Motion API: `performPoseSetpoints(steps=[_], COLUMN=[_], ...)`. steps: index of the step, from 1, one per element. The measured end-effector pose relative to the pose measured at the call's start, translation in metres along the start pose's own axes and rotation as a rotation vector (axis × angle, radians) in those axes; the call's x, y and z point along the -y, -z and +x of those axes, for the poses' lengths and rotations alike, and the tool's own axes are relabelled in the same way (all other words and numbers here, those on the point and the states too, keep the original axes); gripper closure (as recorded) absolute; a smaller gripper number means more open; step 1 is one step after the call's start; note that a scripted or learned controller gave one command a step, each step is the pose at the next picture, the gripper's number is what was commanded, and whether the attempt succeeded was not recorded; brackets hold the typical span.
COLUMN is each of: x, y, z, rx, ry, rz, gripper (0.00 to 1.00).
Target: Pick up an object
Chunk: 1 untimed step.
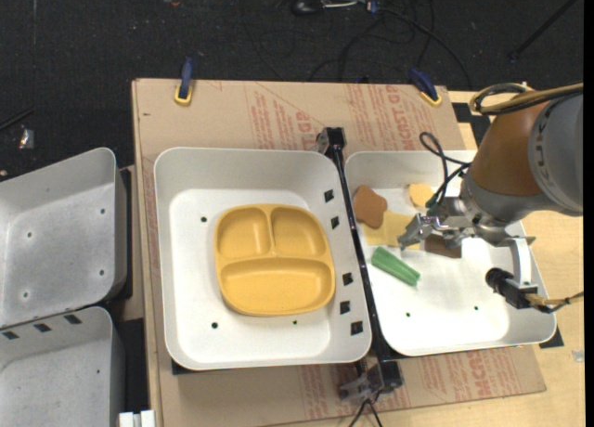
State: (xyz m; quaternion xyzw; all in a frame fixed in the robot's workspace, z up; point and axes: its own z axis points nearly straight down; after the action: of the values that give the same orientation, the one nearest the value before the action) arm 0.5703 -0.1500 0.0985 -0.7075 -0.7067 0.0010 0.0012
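Note:
In the right bin [464, 323] lie a green block [395, 266], a brown rounded piece [370, 206], a pale yellow flat piece [397, 224] and a yellow piece [420, 195] near the back wall. My gripper [420, 233] hangs low over the middle of this bin, just right of the pale yellow piece and above-right of the green block. A dark brown object [445, 246] sits right beside the gripper's body. The arm's orange band [506, 142] and grey link come in from the right.
The left bin [186, 323] holds a yellow divided plate [275, 259]. A black divider with clips [351, 239] runs between the bins. Both bins rest on a cardboard sheet [269, 109]. Grey metal panels [56, 230] lie off to the left.

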Motion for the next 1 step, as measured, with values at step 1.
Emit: performPoseSetpoints(steps=[1], x=[-0.0013], y=[0.0135], z=[-0.0003], rx=[0.001], ry=[-0.001], rz=[-0.005], gripper=[1.00])
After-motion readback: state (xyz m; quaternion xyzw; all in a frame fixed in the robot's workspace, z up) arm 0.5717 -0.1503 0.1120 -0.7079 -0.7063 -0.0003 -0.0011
